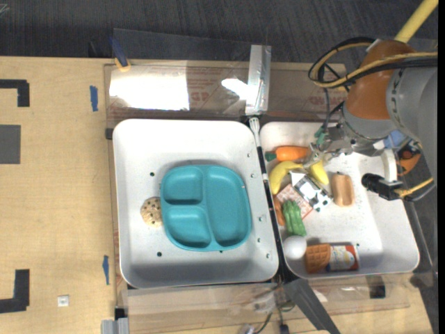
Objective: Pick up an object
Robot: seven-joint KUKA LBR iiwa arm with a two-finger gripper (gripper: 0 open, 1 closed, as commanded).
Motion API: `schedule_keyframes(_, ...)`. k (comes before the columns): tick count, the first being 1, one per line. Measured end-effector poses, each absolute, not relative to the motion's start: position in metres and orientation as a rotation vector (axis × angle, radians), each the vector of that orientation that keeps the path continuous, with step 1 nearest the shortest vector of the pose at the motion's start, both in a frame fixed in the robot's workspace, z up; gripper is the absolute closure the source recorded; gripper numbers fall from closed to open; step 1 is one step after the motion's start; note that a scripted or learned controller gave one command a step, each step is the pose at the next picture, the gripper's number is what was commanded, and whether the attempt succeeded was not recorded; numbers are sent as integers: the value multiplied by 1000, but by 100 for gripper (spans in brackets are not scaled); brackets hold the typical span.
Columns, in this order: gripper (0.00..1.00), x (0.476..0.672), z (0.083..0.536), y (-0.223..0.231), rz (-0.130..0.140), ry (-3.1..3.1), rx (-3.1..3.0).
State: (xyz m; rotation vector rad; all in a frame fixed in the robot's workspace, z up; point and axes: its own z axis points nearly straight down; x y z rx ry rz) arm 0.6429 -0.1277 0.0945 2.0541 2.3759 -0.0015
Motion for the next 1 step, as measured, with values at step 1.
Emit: schedule_keyframes(1, 100, 669, 187, -28, 8, 2341, 2090)
